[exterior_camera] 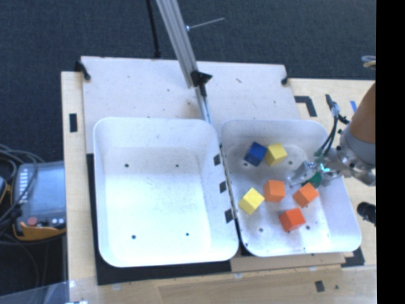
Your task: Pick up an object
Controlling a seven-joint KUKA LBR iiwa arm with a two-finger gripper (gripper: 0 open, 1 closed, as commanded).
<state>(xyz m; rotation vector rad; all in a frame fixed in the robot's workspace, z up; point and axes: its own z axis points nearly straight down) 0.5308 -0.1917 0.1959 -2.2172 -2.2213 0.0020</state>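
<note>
While the claw (308,173) hovers in the right bin (342,233), grip state unreadable | orange cube (305,194) at its 6 o'clock | risk: crowded neighbours may deflect the grasp.

The grey KUKA arm with its orange band (366,120) reaches in from the right, its wrist angled down and leftward over the right-hand side of the right white bin (345,236). The two-finger metal gripper (302,173) hangs low inside that bin, pointing left
</note>
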